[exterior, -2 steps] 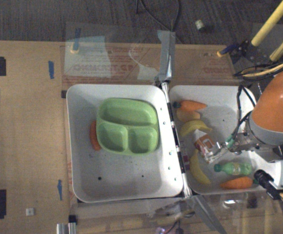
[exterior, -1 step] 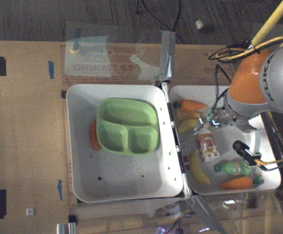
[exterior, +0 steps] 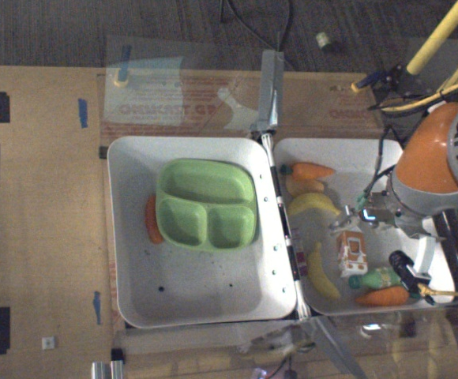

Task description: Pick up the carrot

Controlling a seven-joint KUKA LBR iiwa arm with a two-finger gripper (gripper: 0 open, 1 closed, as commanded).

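**A:** Up against the near wall of the right bin [exterior: 339,150] sits one carrot [exterior: 383,296], crowded. Mid-bin hovers the hand [exterior: 357,218], can't tell if it's spread.

**B:** That second carrot [exterior: 312,170] by the far wall looks clearer, I'd straddle its middle.

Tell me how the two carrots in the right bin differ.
The upper carrot lies by the bin's far wall, toward its left. The lower carrot lies by the near wall, further right. The upper carrot shows a green stem end at its left, while the lower carrot's ends are unclear. Both are orange and lie roughly crosswise.
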